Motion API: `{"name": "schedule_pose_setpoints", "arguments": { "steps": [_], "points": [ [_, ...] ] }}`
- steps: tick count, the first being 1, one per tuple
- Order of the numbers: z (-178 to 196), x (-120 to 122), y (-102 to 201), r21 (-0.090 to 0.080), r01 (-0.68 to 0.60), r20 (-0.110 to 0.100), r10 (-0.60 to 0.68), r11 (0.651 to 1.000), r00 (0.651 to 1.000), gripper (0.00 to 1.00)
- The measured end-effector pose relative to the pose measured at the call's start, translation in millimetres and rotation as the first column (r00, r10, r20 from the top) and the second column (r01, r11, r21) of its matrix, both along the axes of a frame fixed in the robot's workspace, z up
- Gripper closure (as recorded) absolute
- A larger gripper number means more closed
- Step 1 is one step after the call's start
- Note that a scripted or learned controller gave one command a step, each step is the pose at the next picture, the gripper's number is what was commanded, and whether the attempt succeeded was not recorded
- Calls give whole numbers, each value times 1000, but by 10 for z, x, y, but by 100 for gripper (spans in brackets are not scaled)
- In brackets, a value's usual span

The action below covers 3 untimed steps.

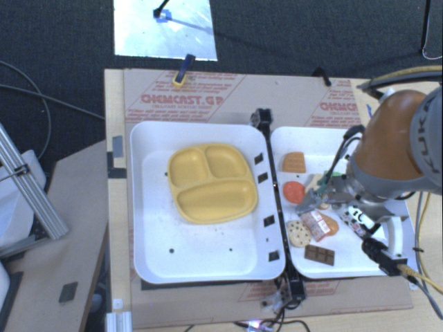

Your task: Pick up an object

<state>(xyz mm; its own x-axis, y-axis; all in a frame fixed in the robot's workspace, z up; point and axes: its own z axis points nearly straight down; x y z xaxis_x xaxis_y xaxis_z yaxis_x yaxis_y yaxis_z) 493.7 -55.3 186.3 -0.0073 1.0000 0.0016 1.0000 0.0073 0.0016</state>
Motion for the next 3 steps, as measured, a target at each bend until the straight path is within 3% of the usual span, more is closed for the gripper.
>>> {"name": "schedule_pose_setpoints", "arguments": {
  "steps": [1, 2, 3],
  "points": [
    [-1061, 373, -409, -2, 8, 0, -8, 1000, 1000, 0],
    [-916, 368, -392, -2, 6, 1, -6, 1000, 1000, 100],
    [29, -68, 317, 2, -3, 5, 3, 1000, 1000, 100]
  ]
}}
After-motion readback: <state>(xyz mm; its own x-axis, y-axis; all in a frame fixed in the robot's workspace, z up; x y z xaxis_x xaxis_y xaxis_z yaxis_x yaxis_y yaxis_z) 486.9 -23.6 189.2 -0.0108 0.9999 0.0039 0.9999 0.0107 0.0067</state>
